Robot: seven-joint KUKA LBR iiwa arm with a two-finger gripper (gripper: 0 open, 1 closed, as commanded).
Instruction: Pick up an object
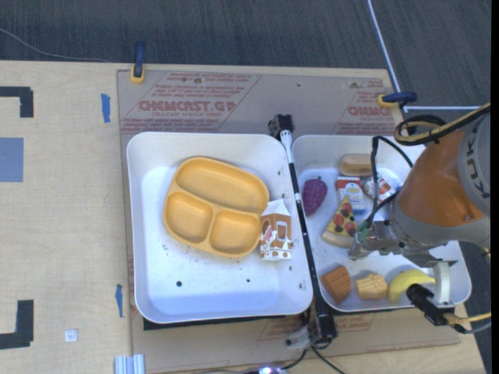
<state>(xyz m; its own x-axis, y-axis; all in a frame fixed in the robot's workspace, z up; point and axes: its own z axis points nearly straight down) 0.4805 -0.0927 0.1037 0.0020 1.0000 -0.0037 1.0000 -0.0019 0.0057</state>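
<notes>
Nearest the camera, along the near edge of the right bin (460, 283), lie three toy foods in a row: a brown bread chunk (337, 284), a corn piece (371, 287) and a banana (407, 283). The banana's long axis runs roughly left to right, curved, with one tip pointing down towards the bin's near rim. Farther back in the same bin are a pizza slice (341, 221), its long axis running front to back with the narrow tip pointing away, a purple grape bunch (313, 194), a small carton (350, 187) and a hot dog bun (356, 164).

The end effector (369, 241) hangs over the right bin just right of the pizza slice, above the corn; whether it is parted or closed cannot be told, and nothing is seen gripped in it.

Left of the right bin, the left bin (148, 232) holds a yellow tray (215, 206) with three compartments and a small fries box (276, 235) touching the tray's right edge.

Both bins sit on a brown sheet (234, 100) clamped to the pale wooden table (62, 209); dark carpet (234, 14) lies beyond.
</notes>
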